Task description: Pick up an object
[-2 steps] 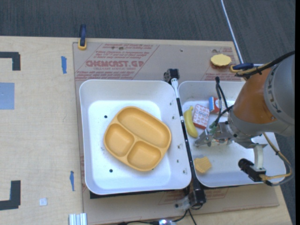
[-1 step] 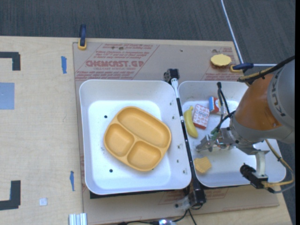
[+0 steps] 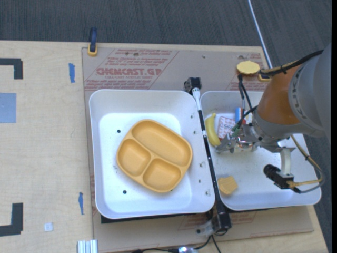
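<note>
Lying against the right bin's (image 3: 295, 198) left wall, a banana (image 3: 211, 130) sits just beside a small printed packet (image 3: 226, 124). The gripper (image 3: 231, 144) hangs low right next to them, the arm (image 3: 295, 101) reaching in from the right; whether it is clenched or released cannot be told. A tan block (image 3: 227, 185) lies nearer. The left bin (image 3: 102, 141) holds a yellow divided plate (image 3: 154, 156).

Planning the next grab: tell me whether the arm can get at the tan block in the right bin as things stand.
Probably yes. The tan block lies alone on the right bin floor near the divider, nothing on top of it. The gripper hangs just beyond it, near the banana.
</note>
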